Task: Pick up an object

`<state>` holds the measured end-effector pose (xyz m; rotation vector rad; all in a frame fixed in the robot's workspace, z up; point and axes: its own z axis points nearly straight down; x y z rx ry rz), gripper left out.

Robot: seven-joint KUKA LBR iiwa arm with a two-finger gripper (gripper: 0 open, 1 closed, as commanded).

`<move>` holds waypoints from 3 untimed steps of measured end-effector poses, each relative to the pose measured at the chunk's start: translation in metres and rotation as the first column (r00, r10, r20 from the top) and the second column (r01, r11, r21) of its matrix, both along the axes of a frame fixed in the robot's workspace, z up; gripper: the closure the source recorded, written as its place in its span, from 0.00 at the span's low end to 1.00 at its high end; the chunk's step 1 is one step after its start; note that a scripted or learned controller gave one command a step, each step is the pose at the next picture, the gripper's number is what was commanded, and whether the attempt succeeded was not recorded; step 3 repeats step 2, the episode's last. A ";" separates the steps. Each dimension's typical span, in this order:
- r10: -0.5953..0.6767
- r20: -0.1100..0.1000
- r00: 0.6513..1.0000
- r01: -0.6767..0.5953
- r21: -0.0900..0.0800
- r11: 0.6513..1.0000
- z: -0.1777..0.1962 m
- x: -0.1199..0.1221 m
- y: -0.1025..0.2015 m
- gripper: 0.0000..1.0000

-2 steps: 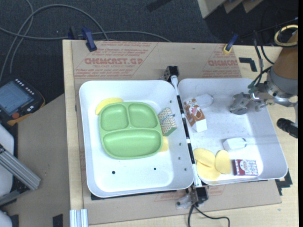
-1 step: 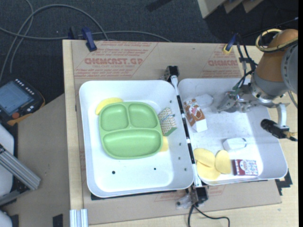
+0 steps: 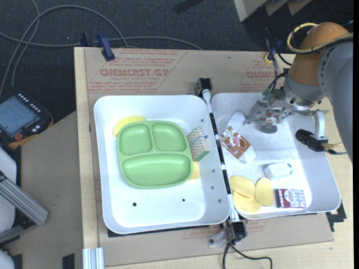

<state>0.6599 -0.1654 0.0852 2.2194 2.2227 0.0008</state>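
Approach step: hand (image 3: 268, 118) low in right bin (image 3: 314, 167), grip state unclear. Snack packet (image 3: 236, 143) just beside it; next, descend and close.

- My table (image 3: 168, 66): brown board top with red lettering printed on it, carrying two white bins side by side.
- Left bin (image 3: 162, 212) and right bin (image 3: 322, 192) touch along a black strip down the middle.
- Blue clamp (image 3: 105, 45) on the table's far left corner.
- Handheld pendant (image 3: 19, 119) with a lit screen sits off the table, at left.
- Grey cables (image 3: 56, 15) loop over the dark floor behind the table.
- Aluminium extrusion (image 3: 19, 198) at lower left, running diagonally.
- Black cable (image 3: 247, 256) exits at the near edge, between the bins.
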 end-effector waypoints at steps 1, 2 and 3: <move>0.002 0.002 1.000 -0.002 -0.003 1.000 0.011 0.001 0.000 1.00; 0.000 0.001 1.000 0.000 0.000 1.000 0.099 -0.015 0.072 1.00; 0.000 0.001 1.000 0.000 0.000 1.000 0.099 -0.015 0.072 1.00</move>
